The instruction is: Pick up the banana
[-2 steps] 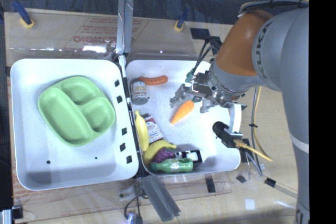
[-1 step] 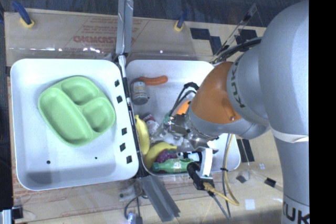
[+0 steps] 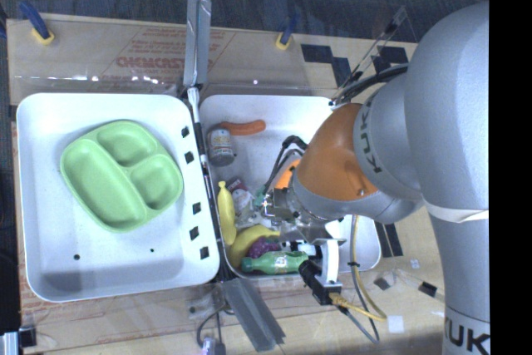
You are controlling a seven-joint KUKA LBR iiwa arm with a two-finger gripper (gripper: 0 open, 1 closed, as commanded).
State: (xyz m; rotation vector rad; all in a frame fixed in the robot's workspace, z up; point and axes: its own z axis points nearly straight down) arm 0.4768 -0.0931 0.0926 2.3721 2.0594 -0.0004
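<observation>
arm [image 3: 391, 154] low over crowded right bin [image 3: 274, 106], gripper [image 3: 270, 216] grip unclear, banana [image 3: 225, 212] against left wall

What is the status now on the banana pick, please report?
Gripper low in right bin, finger state unclear. Banana lying by the bin's left wall, not seen held. Purple item and green packet crowd its lower end.

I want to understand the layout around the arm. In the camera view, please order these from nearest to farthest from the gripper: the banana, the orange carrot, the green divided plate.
1. The banana: in the right bin, just left of the gripper, along the bin's left wall.
2. The orange carrot: right bin, toward its far edge.
3. The green divided plate: in the left bin, across the divider.
</observation>
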